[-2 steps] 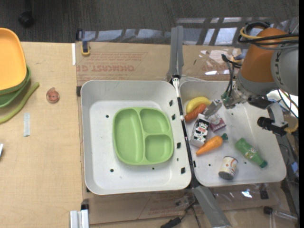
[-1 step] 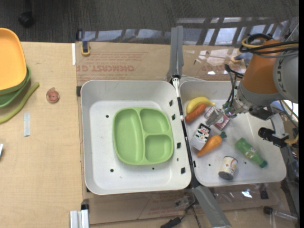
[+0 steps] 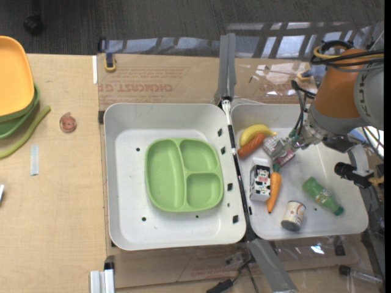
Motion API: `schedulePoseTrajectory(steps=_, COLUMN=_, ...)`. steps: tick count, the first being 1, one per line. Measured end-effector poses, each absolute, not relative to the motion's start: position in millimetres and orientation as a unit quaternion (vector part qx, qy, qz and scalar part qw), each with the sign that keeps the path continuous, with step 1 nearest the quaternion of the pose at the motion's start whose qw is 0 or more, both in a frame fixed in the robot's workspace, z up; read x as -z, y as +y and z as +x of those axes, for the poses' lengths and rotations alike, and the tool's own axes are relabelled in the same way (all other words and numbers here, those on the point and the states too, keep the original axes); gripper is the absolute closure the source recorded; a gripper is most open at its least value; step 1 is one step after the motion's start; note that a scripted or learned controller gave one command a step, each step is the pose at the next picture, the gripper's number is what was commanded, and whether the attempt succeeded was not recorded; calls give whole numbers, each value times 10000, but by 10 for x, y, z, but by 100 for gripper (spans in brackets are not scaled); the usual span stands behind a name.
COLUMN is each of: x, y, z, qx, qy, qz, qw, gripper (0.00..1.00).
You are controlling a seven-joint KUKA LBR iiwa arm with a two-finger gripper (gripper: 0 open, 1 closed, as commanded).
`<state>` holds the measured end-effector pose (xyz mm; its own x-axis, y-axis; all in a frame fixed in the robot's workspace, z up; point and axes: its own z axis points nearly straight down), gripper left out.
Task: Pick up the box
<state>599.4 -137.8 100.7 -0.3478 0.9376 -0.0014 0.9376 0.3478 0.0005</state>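
The box [image 3: 261, 182] is a small white carton with black patches, lying in the right bin [image 3: 351, 221] near its left wall. An orange carrot [image 3: 273, 191] lies against the box's right side. My gripper [image 3: 279, 151] hangs low over the bin, a little up and to the right of the box and apart from it, close to the right end of a reddish sausage [image 3: 251, 145]. The grey arm with its orange band [image 3: 337, 90] comes down from the upper right.
A yellow banana [image 3: 256, 132] lies above the sausage. A tin can [image 3: 294, 215] and a green bottle [image 3: 322, 195] sit at the right bin's front right. The left bin [image 3: 122, 224] holds a green divided plate [image 3: 184, 174]. Orange and green dishes [image 3: 12, 84] stand at the far left.
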Motion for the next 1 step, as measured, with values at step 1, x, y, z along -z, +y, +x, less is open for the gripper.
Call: schedulePoseTrajectory(steps=1, x=-1911, y=-717, z=5970, qx=7, qy=7867, qz=6174, qw=1, gripper=100)
